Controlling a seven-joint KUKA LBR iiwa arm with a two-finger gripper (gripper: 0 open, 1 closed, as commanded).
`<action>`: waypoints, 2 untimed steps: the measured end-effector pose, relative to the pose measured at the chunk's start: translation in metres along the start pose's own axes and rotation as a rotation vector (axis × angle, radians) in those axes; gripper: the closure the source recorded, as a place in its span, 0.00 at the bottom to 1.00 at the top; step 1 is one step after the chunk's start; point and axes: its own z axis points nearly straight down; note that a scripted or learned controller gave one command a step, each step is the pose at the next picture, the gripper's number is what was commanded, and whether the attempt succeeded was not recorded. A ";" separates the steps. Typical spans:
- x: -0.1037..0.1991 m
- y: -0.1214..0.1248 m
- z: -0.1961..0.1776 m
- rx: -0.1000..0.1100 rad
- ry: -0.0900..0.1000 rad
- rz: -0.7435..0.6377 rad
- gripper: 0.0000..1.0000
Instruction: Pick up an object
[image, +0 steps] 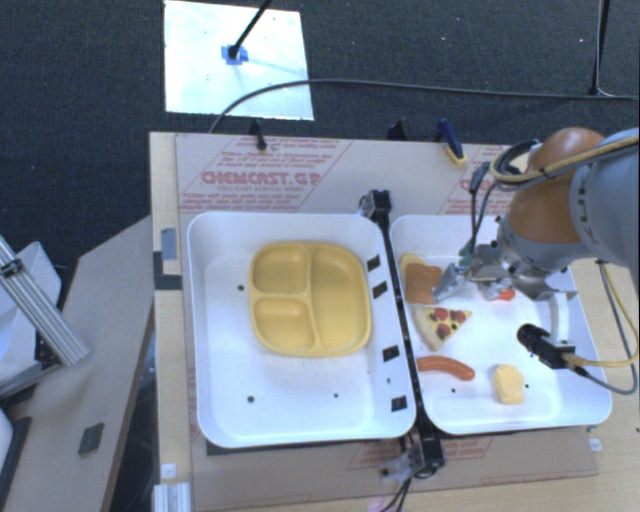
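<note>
Reaching in from the right, I am hanging my pincer (452, 280) low over the right bin (580, 400), close to its inner wall. Whether it is open or closed I cannot tell; its tip is small and dark against the white floor, and nothing is visibly caught in it.

Any of the toy foods could serve as the object. The toast slice (420, 281) is lying just beside the tip, on its left, near the divider. The pizza slice (443, 324) is lying just below that, the sausage (446, 368) further toward the front edge, and the yellow cheese block (509, 384) off toward the front right. A small red piece (505, 294) is peeking out beside my wrist; what it is I cannot make out. The yellow divided plate (306, 298) is sitting in the left bin (225, 400), well apart from me.

I am judging the toast to be the nearest candidate. It is flat and thin, so I am thinking the descent should go right to the bin floor, straddling a narrow edge rather than the broad face. The bin wall nearby is leaving little room on that side, so centring over the toast's free edge seems wiser. Lifting slowly should show whether the grip has taken.
</note>
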 end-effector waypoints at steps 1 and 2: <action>0.000 0.001 0.041 -0.002 0.000 0.000 0.00; 0.000 0.002 0.028 -0.005 -0.001 0.000 1.00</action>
